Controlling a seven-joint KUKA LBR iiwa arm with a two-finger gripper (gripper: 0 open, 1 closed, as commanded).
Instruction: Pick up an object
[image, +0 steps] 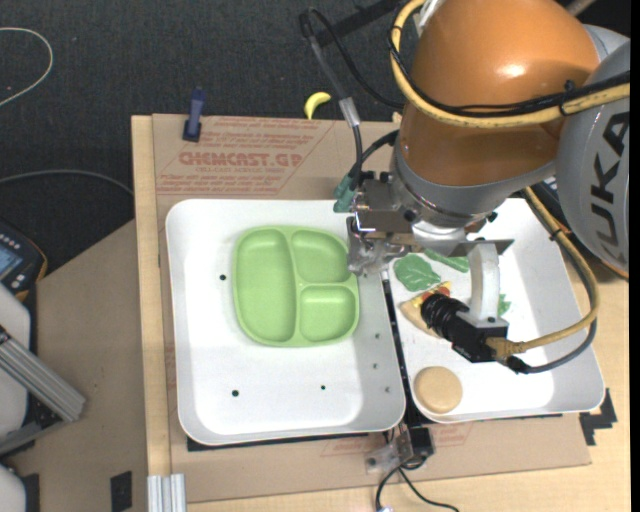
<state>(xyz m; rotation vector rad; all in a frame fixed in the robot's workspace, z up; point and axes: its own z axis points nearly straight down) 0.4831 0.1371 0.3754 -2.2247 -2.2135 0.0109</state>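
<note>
The left bin (200, 385) has lots of bare white floor along its front and left side, with room to come down. A green plate (290, 285) fills its middle, close to the wall between the bins. The big arm (490, 90) hangs over the back of the right bin (562, 335). A tan round thing (438, 390) sits at that bin's front, with bare floor on its right.

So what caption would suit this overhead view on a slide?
The robot's claw beside a green divided plate in the left bin; a tan disc lies in the right bin.
</note>
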